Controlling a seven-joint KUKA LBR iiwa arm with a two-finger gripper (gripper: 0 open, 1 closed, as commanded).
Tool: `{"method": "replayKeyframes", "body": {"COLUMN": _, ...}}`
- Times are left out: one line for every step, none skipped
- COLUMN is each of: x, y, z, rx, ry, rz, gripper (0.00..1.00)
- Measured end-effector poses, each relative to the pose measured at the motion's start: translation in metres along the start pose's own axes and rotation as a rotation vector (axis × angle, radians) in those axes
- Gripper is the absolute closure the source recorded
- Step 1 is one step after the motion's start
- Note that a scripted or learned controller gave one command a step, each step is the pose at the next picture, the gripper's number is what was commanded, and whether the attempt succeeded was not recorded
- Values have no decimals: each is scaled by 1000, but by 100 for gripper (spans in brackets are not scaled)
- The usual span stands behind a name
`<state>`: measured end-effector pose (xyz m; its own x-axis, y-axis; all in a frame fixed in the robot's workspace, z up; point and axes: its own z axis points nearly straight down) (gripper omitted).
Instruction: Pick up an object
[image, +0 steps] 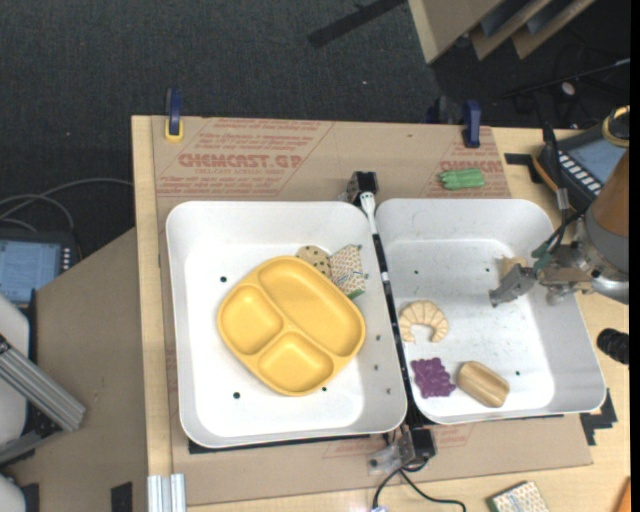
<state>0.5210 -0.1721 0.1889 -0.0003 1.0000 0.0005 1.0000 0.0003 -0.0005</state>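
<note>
Left bin (200, 330): yellow 3-compartment plate (290, 323) is sitting centre-left of frame, a cookie (314, 258) and patterned piece (349, 266) peeking out at its upper right edge. Right bin (560, 380): croissant (424, 318), purple grape bunch (432, 375) and tan bread roll (482, 384) are lying lower left. Gripper (512, 284) is hovering right of centre, fingers spread, grasping nothing.

You can't read finger gap on gripper (512, 283): too small, blurred. Arm (612, 225) cut off by right edge. Yellow divided plate (290, 324) hides part of cookie (314, 258) and patterned item (349, 266), too small to identify.
</note>
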Motion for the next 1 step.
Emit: {"method": "replayKeyframes", "body": {"x": -45, "y": 56, "z": 106, "rx": -3, "ry": 12, "rz": -5, "gripper": 0}}
